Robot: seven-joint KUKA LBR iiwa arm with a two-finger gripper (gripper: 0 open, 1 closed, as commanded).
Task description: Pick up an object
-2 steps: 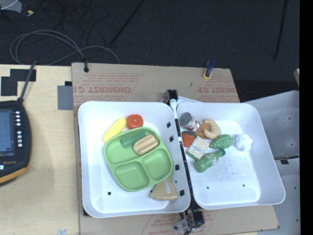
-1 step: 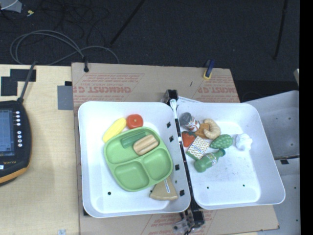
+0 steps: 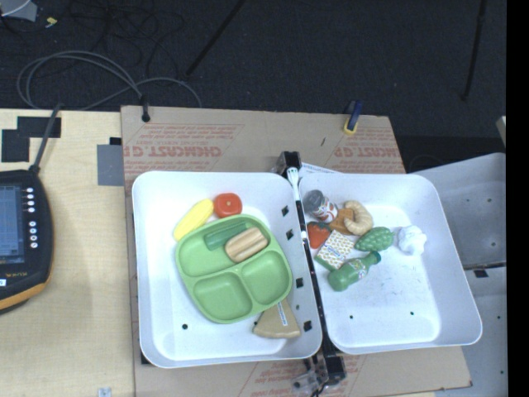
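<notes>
Gripper state cannot be told, so the pick is judged not yet begun; the next move calls for settling on one target, perhaps the tan wedge (image 3: 277, 325) in the left bin (image 3: 161, 304) just beside the tray, and descending squarely over it. Counted: two white bins, one green tray (image 3: 223, 296) bearing two pieces, three loose pieces beside it, and seven small pieces clustered in the right bin (image 3: 413, 321).

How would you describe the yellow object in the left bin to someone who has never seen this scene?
Find the left bin holding a green divided tray. The yellow banana-like piece lies by the tray's upper-left edge, beside a red tomato. It is the sole yellow item there.
</notes>
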